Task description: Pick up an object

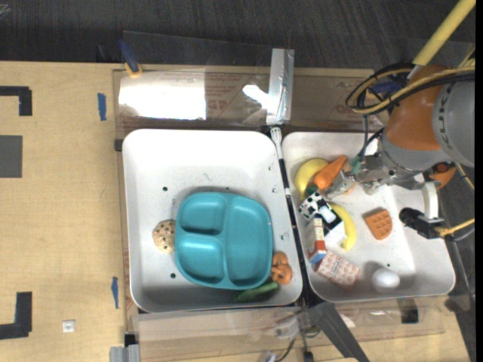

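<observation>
Counter (53, 202) carries two white bins. Left bin (151, 164): teal divided tray (224, 238). Right bin (423, 270): arm's claw (355, 173) low by the carrot (330, 173) and banana (308, 173) (claw state: cannot tell); orange waffle (379, 223) nearby.

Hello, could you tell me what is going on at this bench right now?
A grey KUKA arm reaches in from the right over the right bin, its gripper low beside an orange carrot-like toy and a yellow banana in the bin's far left corner. Whether it holds anything cannot be told. The left bin holds a teal divided tray.
</observation>
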Controlling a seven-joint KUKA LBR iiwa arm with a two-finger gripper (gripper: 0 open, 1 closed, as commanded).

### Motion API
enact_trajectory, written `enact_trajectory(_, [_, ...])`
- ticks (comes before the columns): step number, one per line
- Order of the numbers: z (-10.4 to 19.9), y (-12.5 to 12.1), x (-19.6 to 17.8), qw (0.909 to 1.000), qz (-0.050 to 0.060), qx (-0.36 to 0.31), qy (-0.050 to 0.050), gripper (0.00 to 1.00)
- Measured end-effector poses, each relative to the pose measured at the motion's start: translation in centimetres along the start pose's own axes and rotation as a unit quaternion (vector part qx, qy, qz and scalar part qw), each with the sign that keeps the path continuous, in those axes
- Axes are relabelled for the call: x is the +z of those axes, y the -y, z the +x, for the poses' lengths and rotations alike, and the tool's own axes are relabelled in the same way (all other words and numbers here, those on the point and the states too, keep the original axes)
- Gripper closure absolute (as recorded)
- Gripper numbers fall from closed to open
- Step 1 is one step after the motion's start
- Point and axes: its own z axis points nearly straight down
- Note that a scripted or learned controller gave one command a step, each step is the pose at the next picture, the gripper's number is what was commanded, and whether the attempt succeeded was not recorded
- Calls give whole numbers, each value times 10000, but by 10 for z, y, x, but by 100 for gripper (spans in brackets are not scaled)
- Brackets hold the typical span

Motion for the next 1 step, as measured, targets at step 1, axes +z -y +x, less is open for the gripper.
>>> enact_trajectory(1, [0, -2, -12, 10000, -28, 5, 8, 100])
